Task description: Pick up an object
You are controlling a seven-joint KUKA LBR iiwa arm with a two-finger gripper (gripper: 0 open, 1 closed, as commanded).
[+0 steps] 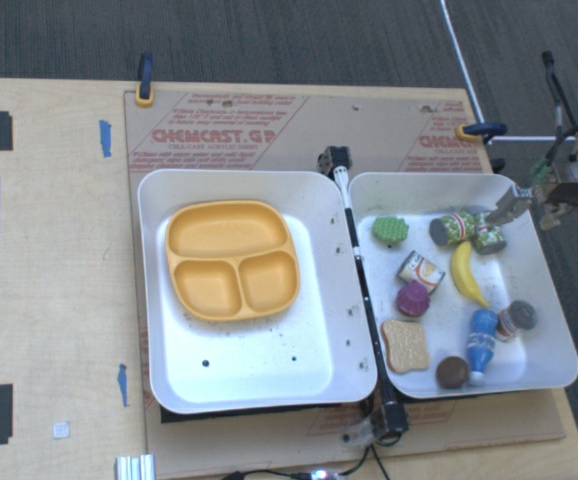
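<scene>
My pale wooden bench [49, 298] carries a printed cardboard sheet [269, 133] under two shallow white bins, the left bin [239, 383] holding a yellow three-compartment plastic plate [233, 259] with bare floor on its near side. My two-finger gripper [517, 204] sits at the far right rim of the right bin [549, 368], partly cut off, and I cannot tell its state. Just left of it lies a green printed can [467, 229], crowded by a yellow banana [466, 273] and a blue bottle [480, 341].

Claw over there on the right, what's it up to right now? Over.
Claw at right bin's far edge, beside the green can. Nothing seen held. Banana close by.
</scene>
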